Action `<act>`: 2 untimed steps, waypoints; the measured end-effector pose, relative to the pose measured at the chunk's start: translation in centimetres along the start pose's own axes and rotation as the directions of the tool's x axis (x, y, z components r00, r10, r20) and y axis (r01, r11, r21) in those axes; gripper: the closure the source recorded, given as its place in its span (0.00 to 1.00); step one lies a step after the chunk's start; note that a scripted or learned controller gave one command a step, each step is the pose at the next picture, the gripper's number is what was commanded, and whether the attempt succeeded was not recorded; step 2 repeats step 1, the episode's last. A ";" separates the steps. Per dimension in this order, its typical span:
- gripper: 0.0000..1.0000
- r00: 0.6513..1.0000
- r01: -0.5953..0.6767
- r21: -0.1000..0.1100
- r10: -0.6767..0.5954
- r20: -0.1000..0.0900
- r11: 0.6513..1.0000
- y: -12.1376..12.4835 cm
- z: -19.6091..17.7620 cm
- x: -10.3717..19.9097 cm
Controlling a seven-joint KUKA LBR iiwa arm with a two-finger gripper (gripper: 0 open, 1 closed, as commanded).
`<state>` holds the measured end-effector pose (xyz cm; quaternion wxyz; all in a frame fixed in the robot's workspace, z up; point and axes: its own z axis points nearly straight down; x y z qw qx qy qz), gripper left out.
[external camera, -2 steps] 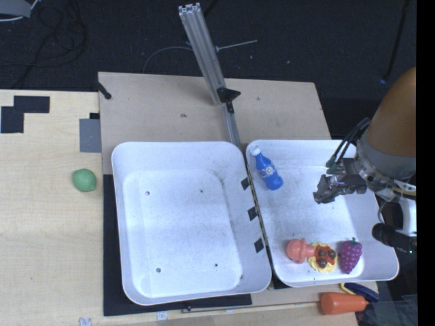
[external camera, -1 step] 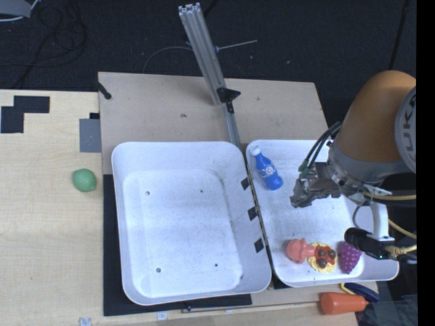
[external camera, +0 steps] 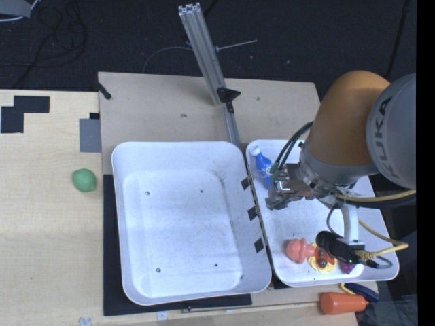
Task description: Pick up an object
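Two white bins [external camera: 180, 158] sit on a tan bench [external camera: 41, 250], with a green ball [external camera: 85, 180] outside them, a blue bottle [external camera: 260, 161] and a pink toy [external camera: 297, 249] in the right bin, an orange thing [external camera: 343, 303] beyond its edge, and the arm [external camera: 367, 128] grey with an orange band

Arm [external camera: 353, 131] bent low — hand [external camera: 280, 194] pointing down

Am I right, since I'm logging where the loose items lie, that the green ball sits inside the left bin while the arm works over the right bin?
Not quite. The camera view shows the green ball outside the bins, on the bench left of the left bin. The rest holds: the arm works over the right bin.
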<state>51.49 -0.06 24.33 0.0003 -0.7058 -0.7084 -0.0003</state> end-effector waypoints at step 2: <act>1.00 1.000 0.000 0.000 0.000 0.000 1.000 -0.7 0.0 4.8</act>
